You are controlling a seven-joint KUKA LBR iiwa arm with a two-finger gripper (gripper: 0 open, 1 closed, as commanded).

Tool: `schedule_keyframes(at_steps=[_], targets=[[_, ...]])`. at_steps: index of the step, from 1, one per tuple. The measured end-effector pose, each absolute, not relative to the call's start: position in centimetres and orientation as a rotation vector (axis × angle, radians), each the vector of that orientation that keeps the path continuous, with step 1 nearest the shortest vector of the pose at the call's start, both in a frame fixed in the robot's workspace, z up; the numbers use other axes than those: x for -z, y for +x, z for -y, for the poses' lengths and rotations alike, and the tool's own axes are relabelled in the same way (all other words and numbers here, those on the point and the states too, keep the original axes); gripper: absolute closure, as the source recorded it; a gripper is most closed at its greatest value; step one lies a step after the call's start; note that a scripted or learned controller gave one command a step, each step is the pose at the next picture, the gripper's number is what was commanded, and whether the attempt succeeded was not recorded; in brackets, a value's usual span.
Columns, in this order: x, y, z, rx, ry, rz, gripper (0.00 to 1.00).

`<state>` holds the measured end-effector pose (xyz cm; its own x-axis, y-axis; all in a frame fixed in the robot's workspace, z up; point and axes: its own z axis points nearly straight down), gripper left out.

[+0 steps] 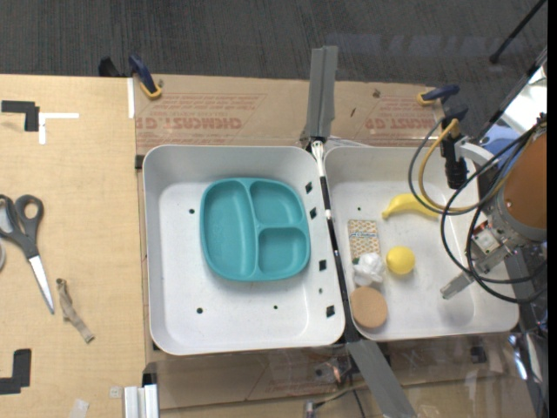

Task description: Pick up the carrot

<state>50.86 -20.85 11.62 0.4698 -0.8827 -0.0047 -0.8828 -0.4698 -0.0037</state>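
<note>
Right bin (487,316): banana (407,205), lemon (400,260), round cork coaster (369,307). Claw (456,287): at bin's right side, state indiscernible.

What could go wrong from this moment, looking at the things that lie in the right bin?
1. Nothing in the right bin looks clearly like a carrot, so the gripper might go for the banana or the yellow ball instead.
2. The white wad and tan disc sit close together beside the bin's wall; a grasp there could catch both.
</note>
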Motion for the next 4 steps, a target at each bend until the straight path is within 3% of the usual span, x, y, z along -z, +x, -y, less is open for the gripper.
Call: schedule_keyframes(at_steps=[1,2,3,4], targets=[[-9.2,61.0,14.9,-0.002,-2.516,-1.870,0.00],[-9.1,52.3,9.4,-0.005,-2.777,-1.460,0.00],[-13.2,64.7,15.3,0.000,-2.728,-1.544,0.00],[-10.4,56.8,12.3,-0.007,-2.878,-1.249,0.00]])
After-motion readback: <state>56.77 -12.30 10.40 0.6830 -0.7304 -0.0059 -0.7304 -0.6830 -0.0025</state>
